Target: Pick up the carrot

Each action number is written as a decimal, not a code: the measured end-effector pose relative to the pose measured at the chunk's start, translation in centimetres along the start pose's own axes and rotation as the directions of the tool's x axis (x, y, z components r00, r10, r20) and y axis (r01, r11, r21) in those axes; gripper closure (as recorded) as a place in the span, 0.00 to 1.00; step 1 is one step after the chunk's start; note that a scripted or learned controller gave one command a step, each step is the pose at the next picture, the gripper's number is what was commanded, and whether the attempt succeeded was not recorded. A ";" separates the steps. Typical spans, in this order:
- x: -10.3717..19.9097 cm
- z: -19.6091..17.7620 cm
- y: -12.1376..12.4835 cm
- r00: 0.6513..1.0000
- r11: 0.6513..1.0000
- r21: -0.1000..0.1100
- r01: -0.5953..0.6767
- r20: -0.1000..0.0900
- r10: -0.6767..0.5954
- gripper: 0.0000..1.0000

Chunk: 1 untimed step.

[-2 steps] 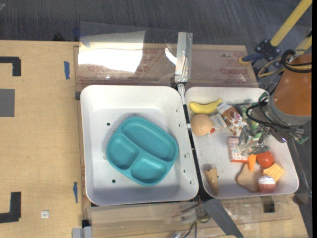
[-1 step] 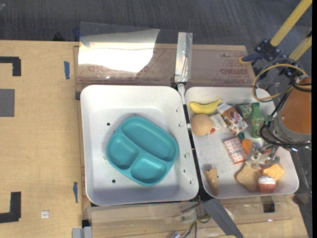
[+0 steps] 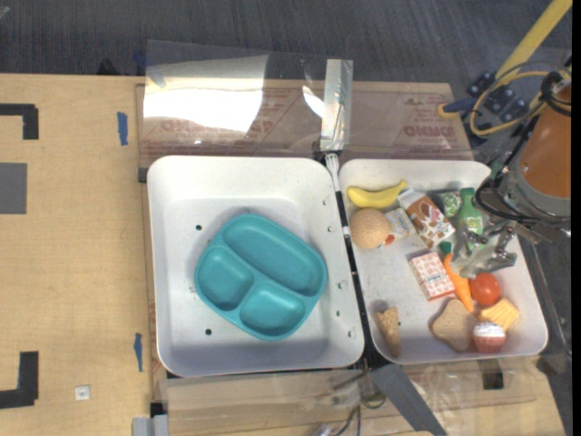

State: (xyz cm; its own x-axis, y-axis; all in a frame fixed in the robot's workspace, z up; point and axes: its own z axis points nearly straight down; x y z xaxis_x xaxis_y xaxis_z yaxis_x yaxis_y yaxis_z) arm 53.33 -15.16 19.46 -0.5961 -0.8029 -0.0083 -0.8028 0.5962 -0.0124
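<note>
The carrot (image 3: 458, 285) is a small orange stick lying at a slant in the right bin (image 3: 413, 352), between a pink-red box (image 3: 433, 275) and a red tomato (image 3: 487, 289). My gripper (image 3: 478, 254) comes in from the right and hangs low over the carrot's upper end, its metal parts hiding that tip. The view does not show whether it touches the carrot. The arm's orange band (image 3: 554, 157) is at the right edge.
Crowding the right bin are a banana (image 3: 377, 193), a beige round (image 3: 369, 228), a snack packet (image 3: 428, 218), a green item (image 3: 467, 209), bread (image 3: 451, 323), a cupcake (image 3: 488, 336) and cheese (image 3: 501, 314). A teal divided plate (image 3: 260, 275) lies in the left bin (image 3: 172, 198).
</note>
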 end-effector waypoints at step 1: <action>0.2 0.5 0.2 1.000 1.000 -0.010 -0.003 -0.003 0.003 0.00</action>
